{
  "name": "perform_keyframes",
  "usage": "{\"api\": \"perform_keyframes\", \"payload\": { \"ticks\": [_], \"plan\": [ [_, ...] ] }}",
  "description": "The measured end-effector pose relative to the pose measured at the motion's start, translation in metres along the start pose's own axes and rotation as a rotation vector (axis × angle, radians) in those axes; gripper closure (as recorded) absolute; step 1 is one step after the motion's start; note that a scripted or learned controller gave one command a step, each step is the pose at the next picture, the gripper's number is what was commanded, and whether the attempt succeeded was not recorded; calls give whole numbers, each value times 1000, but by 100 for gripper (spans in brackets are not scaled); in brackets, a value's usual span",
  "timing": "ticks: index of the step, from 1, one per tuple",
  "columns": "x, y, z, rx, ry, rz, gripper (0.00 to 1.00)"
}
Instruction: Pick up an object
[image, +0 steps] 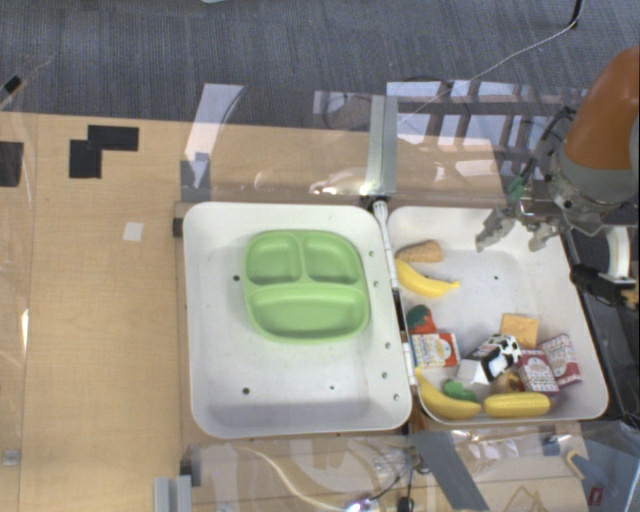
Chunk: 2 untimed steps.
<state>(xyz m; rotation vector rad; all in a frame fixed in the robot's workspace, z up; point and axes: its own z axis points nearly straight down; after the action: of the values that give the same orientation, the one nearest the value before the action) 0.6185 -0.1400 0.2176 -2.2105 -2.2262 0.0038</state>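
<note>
My gripper (515, 232) hangs open over the far part of the right bin (590, 400), its two grey fingers spread with nothing between them. Below it and to its left lie a yellow banana (426, 281) and a tan bread piece (421, 252). Nearer the front of this bin lies a cluster: a red-and-white carton (434, 350), a black-and-white cow toy (497, 355), a cracker (519, 329), red cartons (548, 368), a second banana (446, 400) and a yellow corn-like piece (516, 404).
The left bin (215, 380) holds a green divided plate (305, 284). A metal divider (392, 290) separates the two bins. Clear plastic walls rise behind the bins. The arm's orange band (606, 110) sits at the right edge.
</note>
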Motion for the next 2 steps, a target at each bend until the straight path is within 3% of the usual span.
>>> {"api": "perform_keyframes", "payload": {
  "ticks": [1,2],
  "plan": [
    [-19,-46,-47,-2,-1,-68,0],
    [-13,-81,92,0,1,-278,0]
  ]
}}
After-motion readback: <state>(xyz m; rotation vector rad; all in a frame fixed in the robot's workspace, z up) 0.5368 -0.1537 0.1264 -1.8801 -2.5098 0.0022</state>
